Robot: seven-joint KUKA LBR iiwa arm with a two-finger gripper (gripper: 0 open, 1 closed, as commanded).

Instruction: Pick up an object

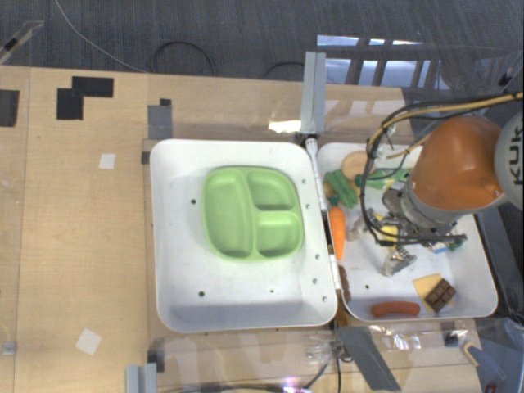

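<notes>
Gripper sits low over the right bin's floor, nothing visibly in it; whether it's apart or together, cannot tell. Candidates close by: cheese wedge touching a chocolate bar, sausage near the front wall, carrot at left. A green tray sits in the left bin.

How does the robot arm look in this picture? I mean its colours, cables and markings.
The arm is grey, with a large rounded orange band above the wrist. Black and yellow cables loop along its side. Dark letters mark the grey shell at the view's right edge. The gripper is small and metallic, under a grey ringed wrist.
</notes>
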